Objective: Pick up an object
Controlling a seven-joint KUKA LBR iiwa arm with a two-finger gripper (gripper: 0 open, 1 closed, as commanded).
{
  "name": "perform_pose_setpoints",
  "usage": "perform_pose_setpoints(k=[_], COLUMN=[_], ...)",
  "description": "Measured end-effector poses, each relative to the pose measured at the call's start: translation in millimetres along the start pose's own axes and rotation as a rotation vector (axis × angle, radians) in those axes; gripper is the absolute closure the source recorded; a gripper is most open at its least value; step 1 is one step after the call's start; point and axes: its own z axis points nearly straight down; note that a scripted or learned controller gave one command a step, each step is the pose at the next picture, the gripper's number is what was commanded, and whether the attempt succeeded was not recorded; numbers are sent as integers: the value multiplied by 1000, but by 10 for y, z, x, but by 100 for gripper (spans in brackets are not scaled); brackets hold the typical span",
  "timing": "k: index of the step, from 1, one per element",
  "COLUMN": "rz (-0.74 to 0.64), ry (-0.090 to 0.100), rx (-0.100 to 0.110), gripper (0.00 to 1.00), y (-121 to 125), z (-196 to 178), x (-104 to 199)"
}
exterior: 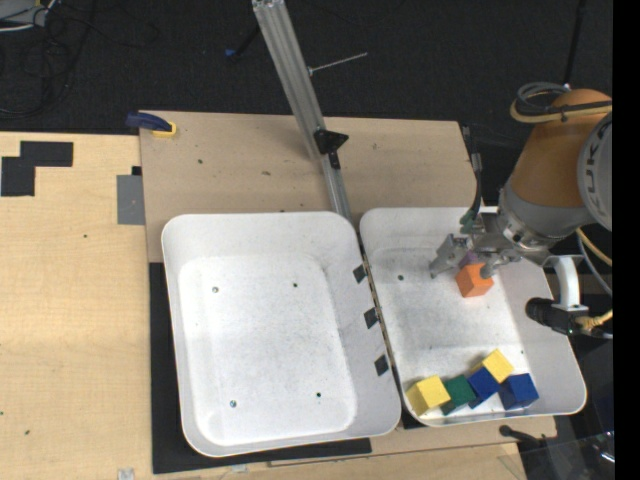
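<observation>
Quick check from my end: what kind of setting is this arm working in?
Most likely a robotics lab test bench, not a home or factory line. Two shallow white bins sit side by side on a plywood bench, small coloured blocks serve as practice objects, and an aluminium extrusion post stands behind them.

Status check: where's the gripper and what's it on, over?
Gripper low in right bin, directly over orange block; grasp unconfirmed. Yellow, green, blue blocks clustered at bin's near edge, apart. Nothing crowding orange block.
</observation>
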Motion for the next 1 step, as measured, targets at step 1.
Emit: perform_pose_setpoints(k=[1], rz=[1], ry=[0], rx=[0], gripper=[0], y=[-54], z=[640], x=[37])
